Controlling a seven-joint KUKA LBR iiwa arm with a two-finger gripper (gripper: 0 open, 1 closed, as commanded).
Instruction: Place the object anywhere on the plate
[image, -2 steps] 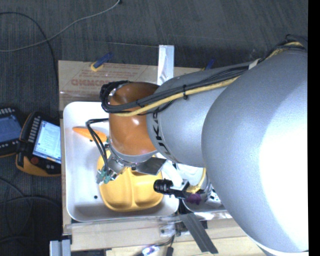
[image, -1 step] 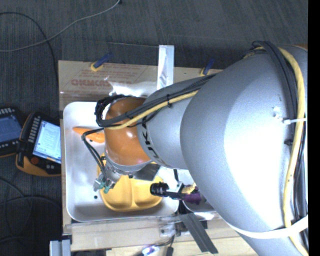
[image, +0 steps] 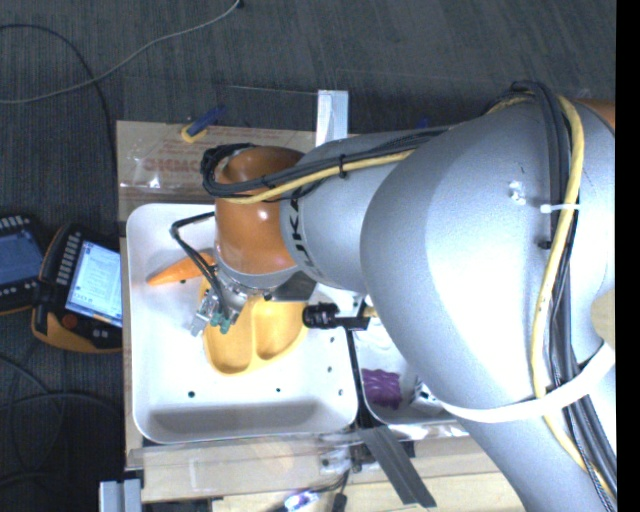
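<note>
Camera view: a smooth yellow plate (image: 262, 338) (glossy, rounded) is seen in the left bin (image: 160, 400), partly covered by the pincer (image: 212, 318). Whether the pincer is open cannot be told. An orange, tapered object (image: 170, 271) lies beside it, near the bin's left wall.

Yellow plate (image: 250, 340) — white bin (image: 160, 370)

— What does the arm (image: 470, 270) look like?

— Smooth, rounded grey casings, bulky and glossy. An orange band (image: 250, 225) sits above the wrist.

— Any cables?

— A black and a yellow cable (image: 555, 240) run along the casing, tied with white straps. More black cable loops beside the orange band, near dark lettering.
</note>
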